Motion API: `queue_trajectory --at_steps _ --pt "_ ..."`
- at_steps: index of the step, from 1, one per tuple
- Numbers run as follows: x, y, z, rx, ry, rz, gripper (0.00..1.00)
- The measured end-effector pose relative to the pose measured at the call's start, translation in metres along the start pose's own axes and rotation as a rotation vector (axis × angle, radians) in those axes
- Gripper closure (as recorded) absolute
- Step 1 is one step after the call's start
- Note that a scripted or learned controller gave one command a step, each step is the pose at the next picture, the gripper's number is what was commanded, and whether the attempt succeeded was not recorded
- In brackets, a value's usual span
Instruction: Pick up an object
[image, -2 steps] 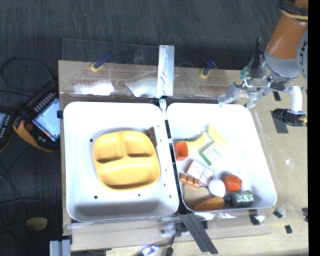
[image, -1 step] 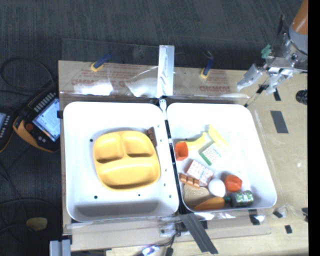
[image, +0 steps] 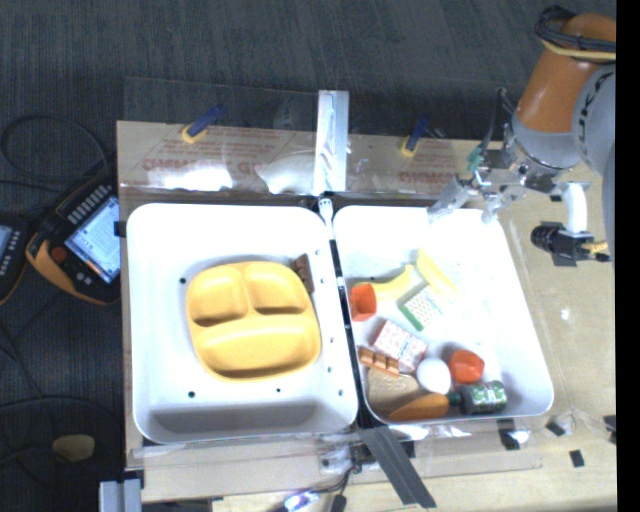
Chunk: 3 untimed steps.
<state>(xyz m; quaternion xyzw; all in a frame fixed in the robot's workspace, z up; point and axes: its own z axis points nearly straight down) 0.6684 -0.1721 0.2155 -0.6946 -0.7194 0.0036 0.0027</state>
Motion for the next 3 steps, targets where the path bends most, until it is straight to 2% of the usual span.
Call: queue_trajectory --at_steps 1,2,3 --pt "0.007 -0.021 0.121 -0.01 0.0 -0.048 0.0" --pt "0.008 -0.021 0.112 -0.009 0.003 -0.048 1.0" --pt "0.079 0.003 0.014 -0.009 0.0 -0.055 1.0"
